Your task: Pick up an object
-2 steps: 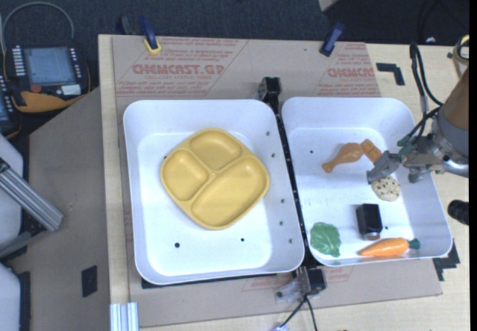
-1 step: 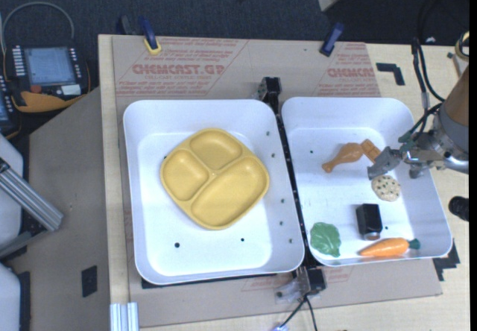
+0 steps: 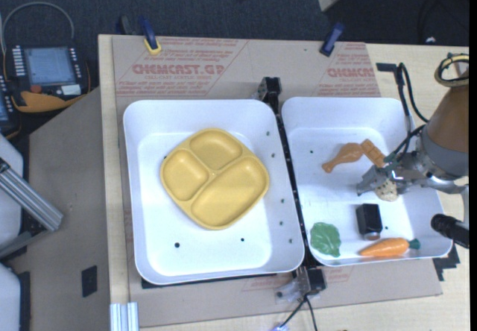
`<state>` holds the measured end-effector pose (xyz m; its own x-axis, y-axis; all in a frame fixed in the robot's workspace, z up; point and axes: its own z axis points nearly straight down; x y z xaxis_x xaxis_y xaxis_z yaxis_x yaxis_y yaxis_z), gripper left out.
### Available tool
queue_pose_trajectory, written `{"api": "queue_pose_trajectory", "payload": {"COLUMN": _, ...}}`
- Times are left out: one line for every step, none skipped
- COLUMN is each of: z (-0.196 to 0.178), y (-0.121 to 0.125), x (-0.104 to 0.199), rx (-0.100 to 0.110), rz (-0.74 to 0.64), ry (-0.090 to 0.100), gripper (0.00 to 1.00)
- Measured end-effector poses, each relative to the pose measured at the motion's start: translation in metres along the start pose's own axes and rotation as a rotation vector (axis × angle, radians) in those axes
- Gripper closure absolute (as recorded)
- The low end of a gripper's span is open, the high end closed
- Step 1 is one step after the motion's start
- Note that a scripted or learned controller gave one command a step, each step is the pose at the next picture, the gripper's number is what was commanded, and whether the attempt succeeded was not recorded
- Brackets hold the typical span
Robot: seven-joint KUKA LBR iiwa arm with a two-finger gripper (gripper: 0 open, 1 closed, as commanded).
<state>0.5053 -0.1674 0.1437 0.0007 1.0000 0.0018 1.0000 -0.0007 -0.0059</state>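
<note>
My gripper (image 3: 384, 179) is low in the right bin (image 3: 313, 128), near its right side, reaching in from the right. A small speckled beige object (image 3: 387, 189) lies directly under it, touching or nearly touching it. A tan, bone-shaped toy (image 3: 350, 156) rests just up and left of the gripper. A black block (image 3: 368, 219) sits just below the gripper. An orange carrot (image 3: 385, 248) lies along the bin's front edge, and a green leafy piece (image 3: 325, 238) is in the front left corner.
The left bin (image 3: 141, 173) holds a yellow divided plate (image 3: 215, 177) at its centre. A black clamp (image 3: 270, 88) sits between the bins at the back. Cables (image 3: 405, 95) run along the right bin's right rim beside the arm.
</note>
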Motion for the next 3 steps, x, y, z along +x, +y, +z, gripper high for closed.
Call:
{"api": "queue_pose_trajectory", "payload": {"z": 0.053, "y": 0.000, "x": 0.001, "rx": -0.002, "rz": 0.000, "ry": 0.000, "gripper": 0.00}}
{"api": "queue_pose_trajectory", "payload": {"z": 0.040, "y": 0.001, "x": 0.000, "rx": -0.007, "rz": 0.000, "ry": -0.002, "gripper": 1.00}}
{"api": "queue_pose_trajectory", "payload": {"z": -0.001, "y": 0.002, "x": -0.003, "rx": -0.008, "rz": -0.001, "ry": -0.003, "gripper": 1.00}}
